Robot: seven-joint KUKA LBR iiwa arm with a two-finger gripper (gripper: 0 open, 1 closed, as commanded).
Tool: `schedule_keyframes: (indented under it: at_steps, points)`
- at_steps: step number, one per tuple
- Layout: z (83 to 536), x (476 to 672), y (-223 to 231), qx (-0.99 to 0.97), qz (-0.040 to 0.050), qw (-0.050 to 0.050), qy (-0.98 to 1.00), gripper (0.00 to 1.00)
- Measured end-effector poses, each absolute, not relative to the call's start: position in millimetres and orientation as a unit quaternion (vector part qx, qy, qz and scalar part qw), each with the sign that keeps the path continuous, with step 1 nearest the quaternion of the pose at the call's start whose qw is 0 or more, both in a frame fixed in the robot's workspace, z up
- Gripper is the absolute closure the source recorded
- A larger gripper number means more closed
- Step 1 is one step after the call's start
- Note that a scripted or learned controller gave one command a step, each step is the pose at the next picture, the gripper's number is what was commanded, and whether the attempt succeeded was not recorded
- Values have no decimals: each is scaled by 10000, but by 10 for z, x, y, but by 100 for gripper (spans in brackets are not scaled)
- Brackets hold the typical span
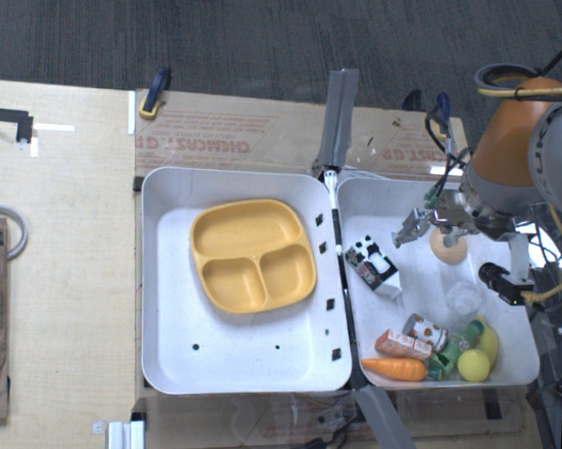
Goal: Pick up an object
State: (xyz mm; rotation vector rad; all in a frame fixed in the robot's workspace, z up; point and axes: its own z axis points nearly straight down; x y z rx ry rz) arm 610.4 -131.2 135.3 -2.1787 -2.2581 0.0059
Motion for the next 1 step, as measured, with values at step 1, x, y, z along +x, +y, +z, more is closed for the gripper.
schedule_keyframes:
  at_steps: [1]
  points:
    - [1898,5797,-821,-6208,13,11,-7839,0]
